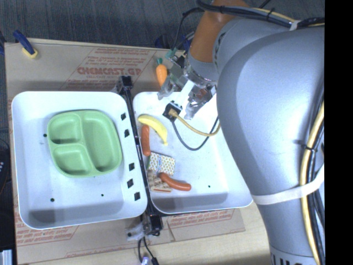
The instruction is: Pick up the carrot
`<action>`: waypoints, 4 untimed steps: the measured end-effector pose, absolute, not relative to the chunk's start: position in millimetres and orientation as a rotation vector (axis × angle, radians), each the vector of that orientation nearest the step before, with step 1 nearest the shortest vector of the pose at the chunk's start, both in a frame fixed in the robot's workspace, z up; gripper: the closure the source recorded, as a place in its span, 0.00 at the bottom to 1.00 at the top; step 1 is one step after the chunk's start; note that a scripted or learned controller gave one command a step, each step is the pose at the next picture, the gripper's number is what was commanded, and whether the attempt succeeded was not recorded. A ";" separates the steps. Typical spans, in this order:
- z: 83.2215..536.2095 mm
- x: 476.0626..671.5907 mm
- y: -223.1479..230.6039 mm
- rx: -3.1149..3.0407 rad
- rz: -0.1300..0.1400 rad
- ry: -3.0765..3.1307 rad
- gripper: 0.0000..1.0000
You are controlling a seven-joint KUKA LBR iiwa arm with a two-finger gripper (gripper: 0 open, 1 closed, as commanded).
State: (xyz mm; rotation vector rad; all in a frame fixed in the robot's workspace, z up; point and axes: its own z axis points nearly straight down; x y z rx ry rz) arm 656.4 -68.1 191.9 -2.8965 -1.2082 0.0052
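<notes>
Carrot (160, 74): lay outside the right bin (220, 170), by its far rim.
Jaws (182, 95): spread, empty, near it.
Advice: centre over it before clenching.

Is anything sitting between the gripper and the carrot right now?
Nothing visible does. The small orange carrot with a green top lies on the cardboard just past the right white bin's far rim, close beside the two-finger gripper, with no object between them.

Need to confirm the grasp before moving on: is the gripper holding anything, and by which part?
The gripper appears to hold the carrot, raised above the right bin's far edge. The exact place of the hold cannot be told.
</notes>
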 end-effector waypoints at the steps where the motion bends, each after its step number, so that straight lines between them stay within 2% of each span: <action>1: 201.5 656.2 -67.1 -2.888 0.012 -1.218 1.00; 2: 249.7 608.8 6.3 -2.837 0.006 -1.340 1.00; 3: 313.8 630.7 -15.4 -2.922 0.006 -1.147 1.00; 4: 255.1 616.5 52.5 -2.907 0.010 -1.181 1.00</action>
